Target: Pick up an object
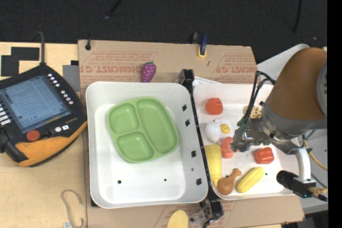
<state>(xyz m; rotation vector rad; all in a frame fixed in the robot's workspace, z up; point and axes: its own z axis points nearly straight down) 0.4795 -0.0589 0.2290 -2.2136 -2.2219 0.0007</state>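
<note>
- Camera view, bins: two shallow white bins sit side by side. The left bin (101, 168) holds a green divided plate (142, 128); the right bin (235, 99) holds a scatter of toy foods.
- Camera view, arm: the grey arm with its orange band enters from the right of the frame, and the gripper (241, 139) is low over the middle of the right bin. Its dark hardware hides the fingertips, so I cannot tell whether it is spread, closed, or has anything in it.
- Camera view, likely target: a small red block-like piece (227, 147) lies just beside the gripper, on its left, at centre-right of the frame. It looks like a hard, light plastic toy, probably smooth and a little slippery. I judge the best hold is across its narrow sides, squarely, so it does not squirt out.
- Camera view, neighbours: a white egg with a yellow yolk (216, 130) touches or nearly touches the red piece from above. A red tomato-like toy (214, 106) sits nearer the top of the bin, and a red pepper-like toy (264, 155) lies to the right of the gripper.
- Camera view, lower bin: a yellow banana-like toy (213, 162), a brown drumstick (228, 181) and a yellow corn cob (250, 179) crowd the bottom. All are rounded, so they may roll if nudged.
</note>
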